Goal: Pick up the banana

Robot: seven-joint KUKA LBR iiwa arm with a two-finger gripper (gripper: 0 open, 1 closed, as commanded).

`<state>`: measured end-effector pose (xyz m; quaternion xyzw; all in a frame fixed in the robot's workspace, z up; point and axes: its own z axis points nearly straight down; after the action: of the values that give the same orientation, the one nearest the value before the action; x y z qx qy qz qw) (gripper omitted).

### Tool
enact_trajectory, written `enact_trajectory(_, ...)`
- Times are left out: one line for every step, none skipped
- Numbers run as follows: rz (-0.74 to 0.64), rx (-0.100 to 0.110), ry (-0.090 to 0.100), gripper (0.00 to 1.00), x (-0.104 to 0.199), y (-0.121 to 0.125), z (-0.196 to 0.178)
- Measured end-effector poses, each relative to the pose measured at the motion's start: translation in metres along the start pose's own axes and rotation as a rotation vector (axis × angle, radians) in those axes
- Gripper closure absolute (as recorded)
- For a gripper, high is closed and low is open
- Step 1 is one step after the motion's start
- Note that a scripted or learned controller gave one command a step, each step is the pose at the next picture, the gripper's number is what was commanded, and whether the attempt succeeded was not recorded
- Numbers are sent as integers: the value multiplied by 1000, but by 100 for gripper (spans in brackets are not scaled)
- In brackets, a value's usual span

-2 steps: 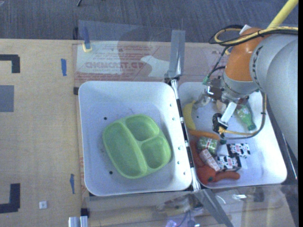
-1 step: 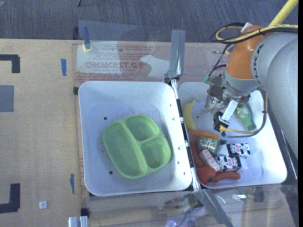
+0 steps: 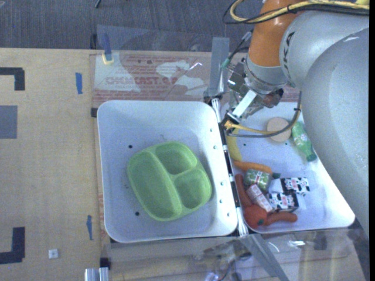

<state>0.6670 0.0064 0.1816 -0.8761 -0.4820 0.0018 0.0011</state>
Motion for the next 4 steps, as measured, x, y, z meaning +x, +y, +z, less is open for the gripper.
enact_trajectory(158, 0, -1, 100, 105, -86, -45)
enact_trajectory(223, 2, -3, 100, 157, -136, 17)
enact_trajectory(646, -2, 0, 100, 169, -141, -57)
enact_trajectory(806, -2, -3, 100, 147, -174, -37)
